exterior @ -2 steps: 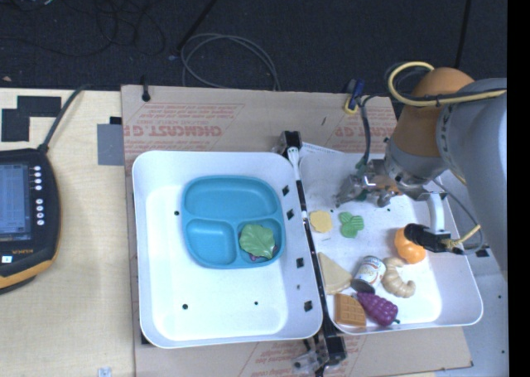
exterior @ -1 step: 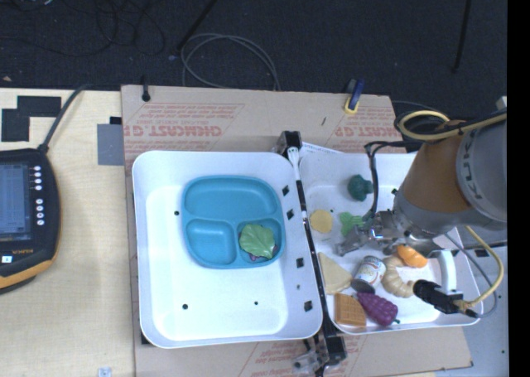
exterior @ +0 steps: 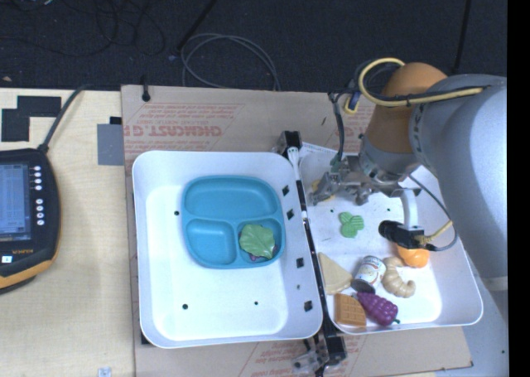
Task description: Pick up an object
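My gripper hangs over the back left part of the right bin, its fingers spread open with nothing between them. Just in front of it a small green toy lies on the bin floor, apart from the fingers. Toward the bin's front sit an orange fruit, a small can, a tan croissant, purple grapes, a waffle and a pale cheese wedge.
The left bin holds a blue divided plate with a green lettuce leaf in its front right compartment. A black divider runs between the bins. A teach pendant lies at the far left.
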`<state>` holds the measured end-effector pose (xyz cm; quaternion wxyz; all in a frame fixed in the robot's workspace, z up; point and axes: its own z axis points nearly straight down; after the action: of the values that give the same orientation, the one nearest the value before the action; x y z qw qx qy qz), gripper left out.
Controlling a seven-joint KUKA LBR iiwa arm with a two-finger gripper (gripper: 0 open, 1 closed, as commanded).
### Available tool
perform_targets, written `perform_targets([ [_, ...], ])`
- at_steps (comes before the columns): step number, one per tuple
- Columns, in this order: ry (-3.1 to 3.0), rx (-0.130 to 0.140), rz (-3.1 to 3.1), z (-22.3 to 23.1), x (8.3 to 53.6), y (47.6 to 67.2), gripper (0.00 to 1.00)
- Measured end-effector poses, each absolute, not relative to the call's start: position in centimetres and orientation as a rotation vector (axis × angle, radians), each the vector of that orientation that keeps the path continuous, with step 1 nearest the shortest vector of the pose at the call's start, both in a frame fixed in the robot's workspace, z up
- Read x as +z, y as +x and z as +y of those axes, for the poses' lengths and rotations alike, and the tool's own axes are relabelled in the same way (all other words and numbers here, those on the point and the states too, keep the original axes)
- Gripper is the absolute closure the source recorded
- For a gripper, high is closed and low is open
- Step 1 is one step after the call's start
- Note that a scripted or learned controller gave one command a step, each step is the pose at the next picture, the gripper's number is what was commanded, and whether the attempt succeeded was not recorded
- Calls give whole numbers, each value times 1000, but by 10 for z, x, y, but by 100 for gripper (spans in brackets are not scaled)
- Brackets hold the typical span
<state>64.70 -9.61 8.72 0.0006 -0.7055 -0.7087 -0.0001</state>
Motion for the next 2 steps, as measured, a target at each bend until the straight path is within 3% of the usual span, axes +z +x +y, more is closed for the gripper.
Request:
perform_targets([
  [1, -2223, 7, -2214, -156, 87, 599, 0],
  [2, -2218, 6, -2215, -152, 87, 535, 0],
])
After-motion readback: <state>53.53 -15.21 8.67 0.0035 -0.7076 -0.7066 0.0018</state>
